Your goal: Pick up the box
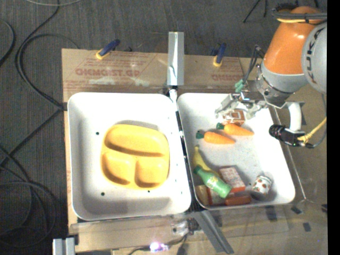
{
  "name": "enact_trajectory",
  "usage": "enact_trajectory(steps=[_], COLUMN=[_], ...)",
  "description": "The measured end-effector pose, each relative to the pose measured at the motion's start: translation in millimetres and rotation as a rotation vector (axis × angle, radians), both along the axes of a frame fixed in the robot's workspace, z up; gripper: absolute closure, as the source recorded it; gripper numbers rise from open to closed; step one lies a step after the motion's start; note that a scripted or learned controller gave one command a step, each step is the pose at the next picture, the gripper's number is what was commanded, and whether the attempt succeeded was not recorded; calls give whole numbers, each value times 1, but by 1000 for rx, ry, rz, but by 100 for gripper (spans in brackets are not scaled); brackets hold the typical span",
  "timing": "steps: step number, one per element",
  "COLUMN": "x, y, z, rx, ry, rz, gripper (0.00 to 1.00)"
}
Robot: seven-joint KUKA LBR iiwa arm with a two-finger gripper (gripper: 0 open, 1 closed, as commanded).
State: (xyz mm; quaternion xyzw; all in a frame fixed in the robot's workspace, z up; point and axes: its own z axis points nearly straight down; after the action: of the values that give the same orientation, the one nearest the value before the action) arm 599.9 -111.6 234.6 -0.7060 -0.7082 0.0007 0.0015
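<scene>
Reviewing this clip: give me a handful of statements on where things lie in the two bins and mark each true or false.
1. The yellow divided tray lies in the left bin. True.
2. The two carrots lie in the left bin. False: they lie in the right bin.
3. The tool is over the right bin's far end, near the carrots. True.
4. The green bottle stands upright. False: it lies on its side.
5. The box lies at the right bin's near end, beside the green bottle. True.

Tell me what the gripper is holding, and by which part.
That cannot be told: the gripper hangs over the right bin's far end above the carrots, and the box lies apart near the front.
</scene>
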Motion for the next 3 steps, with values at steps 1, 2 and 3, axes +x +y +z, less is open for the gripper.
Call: enact_trajectory(steps=[1, 2, 3], x=[-64, -26, -111], y=[-52, -22, -34], z=[-82, -98, -132], rx=[-2, -2, 0], ry=[2, 0, 3], rz=[-133, -10, -171], gripper=[0, 0, 0])
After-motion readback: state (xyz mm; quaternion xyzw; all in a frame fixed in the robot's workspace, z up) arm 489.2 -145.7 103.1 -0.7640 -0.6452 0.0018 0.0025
